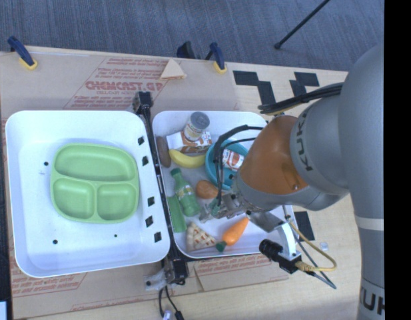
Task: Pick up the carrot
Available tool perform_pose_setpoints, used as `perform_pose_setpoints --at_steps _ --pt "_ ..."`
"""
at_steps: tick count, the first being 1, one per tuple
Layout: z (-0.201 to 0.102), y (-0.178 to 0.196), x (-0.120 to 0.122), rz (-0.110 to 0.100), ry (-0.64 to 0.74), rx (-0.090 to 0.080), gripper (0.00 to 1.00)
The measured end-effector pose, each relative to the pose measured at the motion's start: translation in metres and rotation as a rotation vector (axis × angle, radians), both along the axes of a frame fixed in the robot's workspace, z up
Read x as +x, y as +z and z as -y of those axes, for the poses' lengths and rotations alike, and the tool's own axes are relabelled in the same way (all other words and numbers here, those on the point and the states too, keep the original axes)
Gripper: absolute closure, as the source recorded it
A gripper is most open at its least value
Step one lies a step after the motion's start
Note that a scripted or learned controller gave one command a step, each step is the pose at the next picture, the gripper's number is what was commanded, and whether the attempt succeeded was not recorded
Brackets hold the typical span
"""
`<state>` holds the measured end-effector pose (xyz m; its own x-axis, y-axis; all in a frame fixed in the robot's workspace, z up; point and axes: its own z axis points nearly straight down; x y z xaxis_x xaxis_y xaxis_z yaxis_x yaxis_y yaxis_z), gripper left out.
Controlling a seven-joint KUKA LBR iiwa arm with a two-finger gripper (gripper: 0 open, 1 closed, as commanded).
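Observation:
The orange carrot (234, 232), with a green stem end at its lower left, lies near the front edge of the right bin (248, 117). My gripper (217, 209) hangs under the orange-banded wrist, just up and left of the carrot, between it and a green bottle (186, 197). Nothing is visibly held. The arm hides the bin's right part.
The right bin also holds a pizza slice (200, 237), a brown roll (206, 190), a banana (186, 159), a blue bowl (224, 153), a grey-capped bottle (195, 131) and a green stick (175, 212). The left bin (25, 212) holds a green divided plate (95, 182).

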<state>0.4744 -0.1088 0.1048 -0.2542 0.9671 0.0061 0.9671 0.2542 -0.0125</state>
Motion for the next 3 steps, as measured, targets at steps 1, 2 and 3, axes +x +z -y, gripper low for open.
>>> perform_pose_setpoints --at_steps 1,2,3 --pt "-0.094 0.088 0.003 0.008 -0.098 -0.001 1.00" --pt "-0.050 0.086 0.001 0.002 0.435 0.002 1.00" --pt "0.007 -0.014 0.001 0.006 0.318 0.000 1.00"
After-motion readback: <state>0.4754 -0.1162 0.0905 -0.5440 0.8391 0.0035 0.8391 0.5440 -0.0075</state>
